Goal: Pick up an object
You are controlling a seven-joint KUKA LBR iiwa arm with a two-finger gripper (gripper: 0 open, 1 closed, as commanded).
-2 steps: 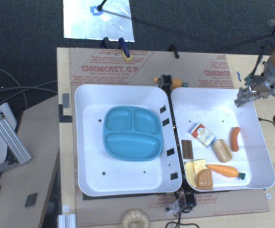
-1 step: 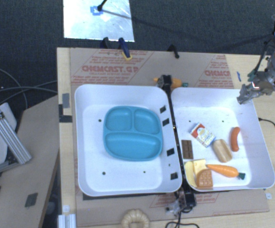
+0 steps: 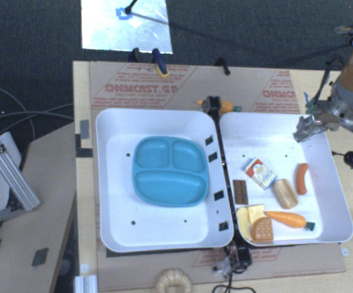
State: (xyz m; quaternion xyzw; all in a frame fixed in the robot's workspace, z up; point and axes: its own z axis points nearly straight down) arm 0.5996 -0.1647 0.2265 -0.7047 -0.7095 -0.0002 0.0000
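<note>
Waffle (image 3: pixel 262 229) and carrot (image 3: pixel 288 219) at right bin's (image 3: pixel 335 182) near edge, cheese (image 3: pixel 249 215) beside. Gripper (image 3: pixel 304 130) above far right corner; jaw state cannot tell. Blue plate (image 3: pixel 169 170) in left bin (image 3: pixel 112 182).

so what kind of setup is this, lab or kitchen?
Likely a robot lab bench: two shallow white bins on cardboard, toy food like an orange plastic carrot, and a grey two-finger gripper above the right bin.

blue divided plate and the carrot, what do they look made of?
Blue divided plate: likely molded plastic, matte to satin; uniform colour, soft rounded compartment ridges, faint sheen. Carrot: probably toy plastic, smooth; flat, even orange with a solid dark green stub at the tip. It could be rubber or foam; the view is too coarse to tell.
</note>
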